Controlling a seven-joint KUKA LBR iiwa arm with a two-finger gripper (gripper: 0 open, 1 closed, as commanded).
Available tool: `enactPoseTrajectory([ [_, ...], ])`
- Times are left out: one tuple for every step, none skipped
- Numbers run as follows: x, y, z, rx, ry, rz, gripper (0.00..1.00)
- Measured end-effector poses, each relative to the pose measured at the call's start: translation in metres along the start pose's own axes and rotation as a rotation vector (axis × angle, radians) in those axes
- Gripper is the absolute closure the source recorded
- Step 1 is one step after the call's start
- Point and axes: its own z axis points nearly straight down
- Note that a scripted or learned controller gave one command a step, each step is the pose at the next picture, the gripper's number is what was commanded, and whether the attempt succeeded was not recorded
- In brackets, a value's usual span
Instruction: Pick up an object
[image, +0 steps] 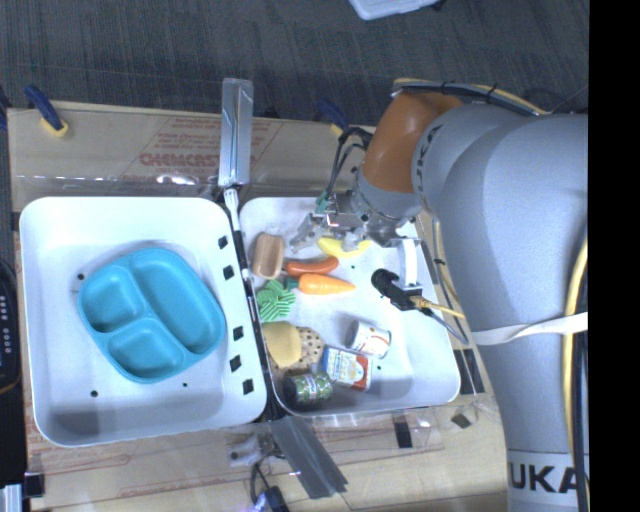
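Two white bins (40, 300) are set side by side on the bench; the gripper (335, 228) is lowered at the right bin's far edge, near a banana (345, 245). Its grasp cannot be told. The carrot (325, 284), mid-bin, is best approached squarely.

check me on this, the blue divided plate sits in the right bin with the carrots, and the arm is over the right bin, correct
Not quite. The camera view shows the blue divided plate in the left bin, alone. The carrots lie in the right bin, and the arm is over that right bin.
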Motion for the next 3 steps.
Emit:
enactPoseTrajectory([
  [-0.003,-0.058,0.01,0.018,0.002,-0.026,0.0],
  [-0.003,-0.058,0.0,0.018,0.002,-0.028,1.0],
  [0.071,-0.024,-0.094,0.009,0.003,0.021,1.0],
])
